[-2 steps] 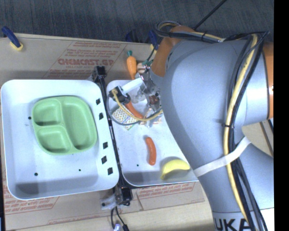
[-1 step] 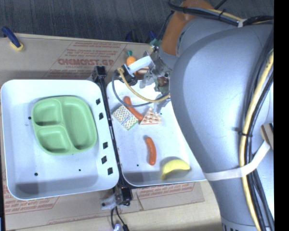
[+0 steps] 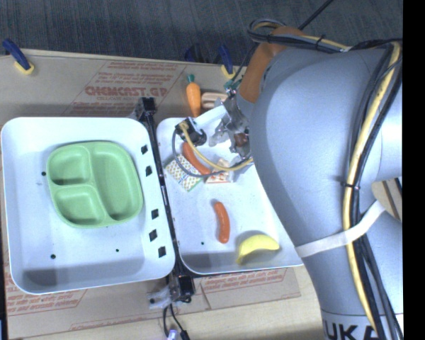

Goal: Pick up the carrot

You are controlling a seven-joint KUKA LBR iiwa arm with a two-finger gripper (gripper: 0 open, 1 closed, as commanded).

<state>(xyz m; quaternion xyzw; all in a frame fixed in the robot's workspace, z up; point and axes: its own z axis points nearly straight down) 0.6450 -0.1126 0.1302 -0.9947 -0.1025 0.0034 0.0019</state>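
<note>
You have two white bins side by side on the cardboard-covered bench: the left bin [image 3: 21, 190] holds a green divided plate [image 3: 93, 183] lying flat near its middle, and the right bin [image 3: 198, 261] holds the clutter. In the right bin's near part an orange-red sausage-like piece [image 3: 222, 221] lies lengthways, and just beyond it toward the near right corner sits a yellow banana-shaped piece [image 3: 257, 246]. Farther back, a small checkered packet [image 3: 182, 172] lies close to the divider between the bins, with a second orange-red sausage-like piece [image 3: 193, 157] slanting just beside it and a little red-and-white card [image 3: 219, 178] next to that. The grey arm [image 3: 326, 154] with its orange band [image 3: 258, 69] covers the whole right side of the right bin and hides whatever lies beneath it. The carrot [image 3: 193, 98], orange with a green top, rests outside the bins on the cardboard, just past the far edge of the right bin, pointing near-to-far. The pincer [image 3: 227, 129] hangs over the far part of the right bin, to the right of and nearer than the carrot, close to it but apart, with the bin's far rim between them. You cannot tell from this view whether the pincer stands open or closed; nothing is visibly held in it.
</note>
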